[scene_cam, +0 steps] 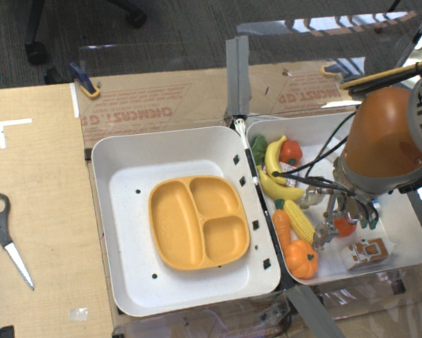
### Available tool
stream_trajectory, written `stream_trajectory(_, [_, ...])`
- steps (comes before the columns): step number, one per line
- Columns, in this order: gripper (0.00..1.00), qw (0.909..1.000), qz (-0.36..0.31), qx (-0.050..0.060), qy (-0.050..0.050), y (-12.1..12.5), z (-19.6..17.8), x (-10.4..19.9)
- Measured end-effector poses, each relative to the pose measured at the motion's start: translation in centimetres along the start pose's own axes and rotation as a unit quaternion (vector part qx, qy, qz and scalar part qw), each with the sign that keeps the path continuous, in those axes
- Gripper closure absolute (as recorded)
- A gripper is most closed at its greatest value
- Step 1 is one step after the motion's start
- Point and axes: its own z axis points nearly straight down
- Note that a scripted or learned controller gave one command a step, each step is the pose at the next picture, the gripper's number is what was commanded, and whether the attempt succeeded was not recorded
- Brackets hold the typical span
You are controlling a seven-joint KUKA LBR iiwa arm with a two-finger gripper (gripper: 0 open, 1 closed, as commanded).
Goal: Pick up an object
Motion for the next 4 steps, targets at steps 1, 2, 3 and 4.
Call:
stream_trajectory(1, [0.0, 0.995, 0.1, 0.001, -0.001, -7.2, -8.5, -0.7])
stream_trajectory(2, [0.0, 0.9788, 0.205, 0.001, -0.001, -7.8, -0.1, -6.3])
stream_trajectory(3, [0.0, 0.9906, 0.137, 0.001, -0.002, -11.0, -4.6, -7.9])
stream_trajectory(4, [0.0, 0.9871, 0.16, 0.001, -0.001, -10.4, -0.1, -8.3])
